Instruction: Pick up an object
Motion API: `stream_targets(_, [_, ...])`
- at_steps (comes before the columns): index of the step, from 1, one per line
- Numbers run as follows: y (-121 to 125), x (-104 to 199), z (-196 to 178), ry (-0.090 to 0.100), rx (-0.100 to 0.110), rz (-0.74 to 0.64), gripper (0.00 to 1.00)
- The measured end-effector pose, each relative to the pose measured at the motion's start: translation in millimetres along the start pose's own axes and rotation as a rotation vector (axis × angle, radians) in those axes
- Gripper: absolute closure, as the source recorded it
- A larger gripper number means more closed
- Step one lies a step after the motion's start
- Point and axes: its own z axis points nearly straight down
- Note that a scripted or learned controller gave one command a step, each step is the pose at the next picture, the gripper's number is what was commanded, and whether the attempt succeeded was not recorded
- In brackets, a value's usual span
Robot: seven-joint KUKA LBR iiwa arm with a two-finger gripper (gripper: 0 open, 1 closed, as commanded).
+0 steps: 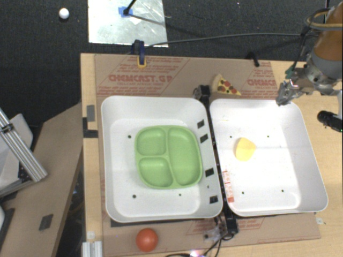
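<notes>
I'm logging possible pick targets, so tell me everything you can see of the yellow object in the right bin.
The yellow object is small, rounded and pale yellow, with a smooth matte surface that looks like plastic or foam; its upper edge is domed, its lower edge flatter. It lies alone on the floor of the right bin, left of centre, touching only the bin floor. The claw hovers apart from it, near the bin's far right corner.

Two bins sit side by side on the bench. A divided tray (168, 157) lies in the left bin (115, 116); a small lump, perhaps cheese (245, 148), lies in the right bin (300, 186). A pizza slice (225, 85) rests behind them, a ball (147, 239) before the left bin, and the gripper (284, 94) hangs above the right bin's far corner
</notes>
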Motion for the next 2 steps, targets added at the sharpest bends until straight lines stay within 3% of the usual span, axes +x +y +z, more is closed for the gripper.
stream_targets(1, [2,0,-55,0.000,-0.001,-0.003,1.00])
stream_targets(2, [5,54,-61,0.004,0.004,-0.007,1.00])
